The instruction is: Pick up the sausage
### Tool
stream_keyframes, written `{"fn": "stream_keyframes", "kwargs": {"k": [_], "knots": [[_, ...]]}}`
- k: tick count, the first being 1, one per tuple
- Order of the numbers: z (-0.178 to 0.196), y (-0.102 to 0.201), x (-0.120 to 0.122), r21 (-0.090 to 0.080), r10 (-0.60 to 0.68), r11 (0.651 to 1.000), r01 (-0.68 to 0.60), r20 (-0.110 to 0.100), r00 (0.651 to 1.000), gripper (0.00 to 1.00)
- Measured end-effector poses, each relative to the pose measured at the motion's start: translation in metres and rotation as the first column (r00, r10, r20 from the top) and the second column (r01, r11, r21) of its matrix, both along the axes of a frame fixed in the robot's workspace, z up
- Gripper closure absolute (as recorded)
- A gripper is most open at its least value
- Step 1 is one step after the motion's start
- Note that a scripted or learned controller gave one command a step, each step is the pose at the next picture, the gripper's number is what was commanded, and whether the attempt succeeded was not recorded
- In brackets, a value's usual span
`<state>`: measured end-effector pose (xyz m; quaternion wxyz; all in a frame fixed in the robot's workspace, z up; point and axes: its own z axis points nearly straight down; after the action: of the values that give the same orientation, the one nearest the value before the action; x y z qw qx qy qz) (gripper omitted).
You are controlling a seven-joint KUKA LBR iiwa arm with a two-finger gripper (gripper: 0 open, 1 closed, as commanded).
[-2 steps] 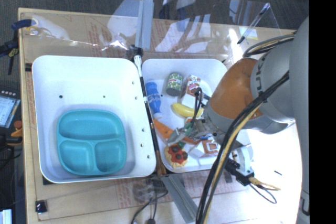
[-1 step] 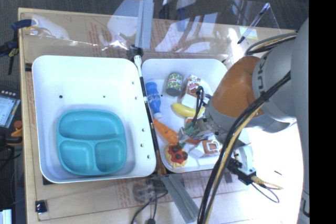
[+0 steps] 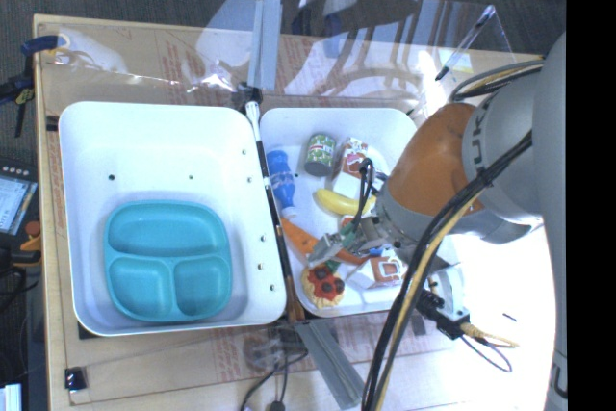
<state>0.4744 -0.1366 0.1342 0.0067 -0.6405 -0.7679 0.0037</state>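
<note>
Grab looks not yet done, judging by the layout; gripper (image 3: 332,245) sits low in the right bin (image 3: 399,120) among the toys, its tips over clutter, and I cannot tell its state, nothing visibly lifted; the sausage is hard to single out, most likely the reddish-brown piece (image 3: 354,255) right by the gripper tip, partly hidden, so uncertain. Left to do: secure it and raise it out of the bin. Materials: both bins glossy white moulded plastic with rounded corners; left bin (image 3: 87,125) holds a teal three-section tray (image 3: 168,260), smooth plastic. Right bin: yellow banana (image 3: 335,201), curved; orange carrot (image 3: 297,233), tapered; round pizza slice toy (image 3: 324,285); dark green can (image 3: 320,152), cylindrical; blue bottle (image 3: 281,178); all hard shiny toy plastic.
</note>
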Motion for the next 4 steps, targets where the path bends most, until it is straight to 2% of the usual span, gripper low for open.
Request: {"fn": "stream_keyframes", "kwargs": {"k": [1,2,3,4], "knots": [[-0.039,0.000,0.005,-0.005,0.014,1.000,-0.014,0.022,1.000,0.00],[-0.030,0.000,0.004,-0.005,0.019,1.000,-0.019,0.018,1.000,1.00],[0.116,0.125,0.050,-0.002,0.091,0.996,-0.091,0.011,0.996,1.00],[0.055,0.210,0.010,-0.004,-0.037,0.999,0.037,0.006,0.999,1.00]]}}
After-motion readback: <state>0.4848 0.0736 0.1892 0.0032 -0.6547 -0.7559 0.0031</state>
